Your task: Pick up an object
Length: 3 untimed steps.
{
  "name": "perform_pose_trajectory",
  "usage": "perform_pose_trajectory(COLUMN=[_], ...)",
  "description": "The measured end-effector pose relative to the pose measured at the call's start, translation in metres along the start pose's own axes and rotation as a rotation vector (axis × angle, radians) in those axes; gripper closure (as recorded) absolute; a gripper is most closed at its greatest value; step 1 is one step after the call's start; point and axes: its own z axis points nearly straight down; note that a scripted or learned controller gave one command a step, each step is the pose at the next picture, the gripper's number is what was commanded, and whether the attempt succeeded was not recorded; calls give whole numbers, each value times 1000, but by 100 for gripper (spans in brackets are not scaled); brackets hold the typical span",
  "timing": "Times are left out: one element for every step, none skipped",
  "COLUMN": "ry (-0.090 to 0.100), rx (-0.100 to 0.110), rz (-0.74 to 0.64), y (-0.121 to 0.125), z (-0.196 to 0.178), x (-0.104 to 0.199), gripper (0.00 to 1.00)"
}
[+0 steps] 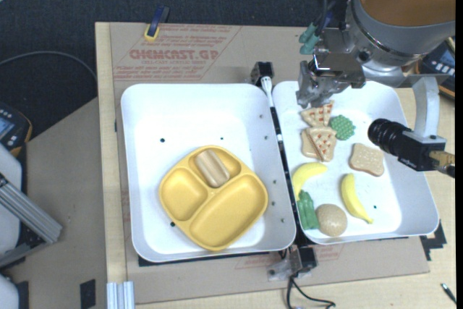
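A pizza slice (317, 115) lies in the right bin (405, 217), directly beneath the pincer (312, 99) — whether its fingers are spread or closed cannot be told. A second slice (319, 143) and green broccoli (342, 128) sit just below; the yellow plate (214, 197) rests well left.

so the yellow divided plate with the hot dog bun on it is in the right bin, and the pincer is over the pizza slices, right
Not quite. The camera view shows the yellow divided plate, with the hot dog bun in one of its compartments, sitting in the left bin, not the right one. The rest holds: the pincer is over the pizza slices in the right bin.
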Motion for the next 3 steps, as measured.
perform_pose_trajectory(ry=[-8,-4,-2], rx=[37,18,4], rz=[12,-1,4], y=[-4,2,-1], z=[205,175,47], x=[-63,-1,-17], gripper=[100,100,100])
